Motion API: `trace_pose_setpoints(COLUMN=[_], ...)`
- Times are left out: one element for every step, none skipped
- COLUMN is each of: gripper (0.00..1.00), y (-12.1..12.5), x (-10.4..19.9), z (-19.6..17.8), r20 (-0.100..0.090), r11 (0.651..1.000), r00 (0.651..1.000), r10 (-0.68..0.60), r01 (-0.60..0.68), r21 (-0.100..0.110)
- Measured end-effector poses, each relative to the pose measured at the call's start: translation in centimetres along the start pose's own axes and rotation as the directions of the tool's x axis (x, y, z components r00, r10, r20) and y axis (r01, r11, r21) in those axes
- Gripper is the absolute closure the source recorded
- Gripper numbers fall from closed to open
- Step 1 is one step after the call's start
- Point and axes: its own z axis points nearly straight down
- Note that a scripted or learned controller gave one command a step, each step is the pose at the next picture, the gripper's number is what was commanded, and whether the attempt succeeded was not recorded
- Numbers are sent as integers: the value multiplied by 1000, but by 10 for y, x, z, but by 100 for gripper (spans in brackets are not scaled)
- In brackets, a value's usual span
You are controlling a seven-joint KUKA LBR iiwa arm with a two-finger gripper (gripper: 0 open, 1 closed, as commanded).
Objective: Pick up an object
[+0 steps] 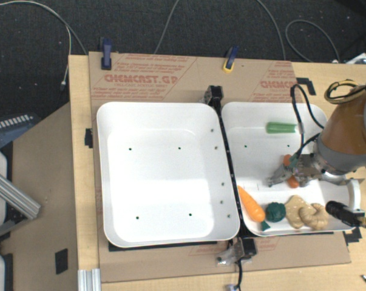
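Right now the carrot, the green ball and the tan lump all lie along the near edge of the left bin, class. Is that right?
No, wrong bin. The camera view shows the carrot, green ball and tan lump along the near edge of the right bin.

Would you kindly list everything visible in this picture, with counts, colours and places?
Bins: two, white; left bin, right bin, side by side on the bench.
Green stick: one, green, far end of right bin.
Carrot: one, orange, near edge of right bin.
Green lump: one, dark green, beside the carrot.
Beige lump: one, tan, near corner of right bin.
Clamps: blue clamp, yellow-blue clamp, far edge of the board.
Cables: several, white, on dark floor.
Arm: one, grey with orange band, from the right.
Claw: one, low over right bin.
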Motion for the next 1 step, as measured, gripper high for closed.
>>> trace_pose_setpoints(gripper=[0], y=[72], x=[-2], z=[-1], r20=[2], r11=[1000], r00=[1000], r10=[-2], r01=[2], r21=[-6])
